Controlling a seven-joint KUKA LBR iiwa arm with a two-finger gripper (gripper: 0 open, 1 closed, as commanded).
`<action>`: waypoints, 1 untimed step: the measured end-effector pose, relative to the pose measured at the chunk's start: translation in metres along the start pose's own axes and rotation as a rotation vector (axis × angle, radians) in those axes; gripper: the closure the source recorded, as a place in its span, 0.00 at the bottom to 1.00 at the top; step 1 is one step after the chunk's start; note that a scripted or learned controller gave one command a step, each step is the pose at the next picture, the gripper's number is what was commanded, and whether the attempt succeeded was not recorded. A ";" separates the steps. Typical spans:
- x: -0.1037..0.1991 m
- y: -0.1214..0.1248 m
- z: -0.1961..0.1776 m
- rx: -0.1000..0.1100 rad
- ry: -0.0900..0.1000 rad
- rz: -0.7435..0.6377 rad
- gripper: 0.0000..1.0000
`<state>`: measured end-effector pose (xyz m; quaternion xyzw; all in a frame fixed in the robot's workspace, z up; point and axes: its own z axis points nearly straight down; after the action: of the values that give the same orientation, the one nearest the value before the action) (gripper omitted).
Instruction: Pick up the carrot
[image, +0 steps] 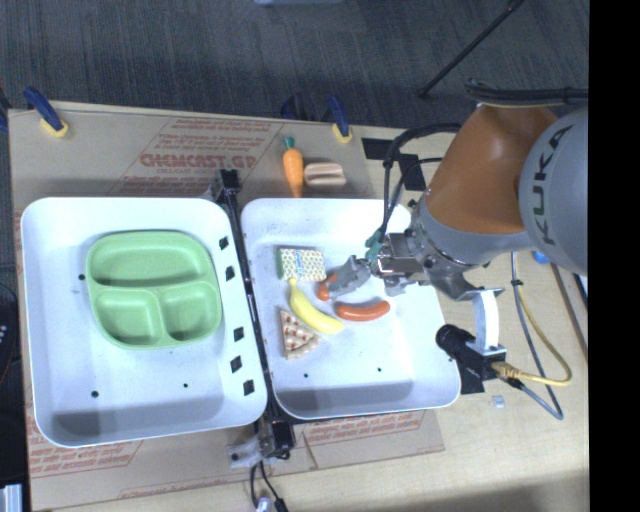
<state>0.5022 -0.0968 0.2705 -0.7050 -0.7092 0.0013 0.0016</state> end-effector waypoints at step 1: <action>-0.053 0.004 0.110 0.002 0.001 -0.112 0.00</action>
<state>0.5060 -0.1495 0.1600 -0.6644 -0.7474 0.0016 0.0025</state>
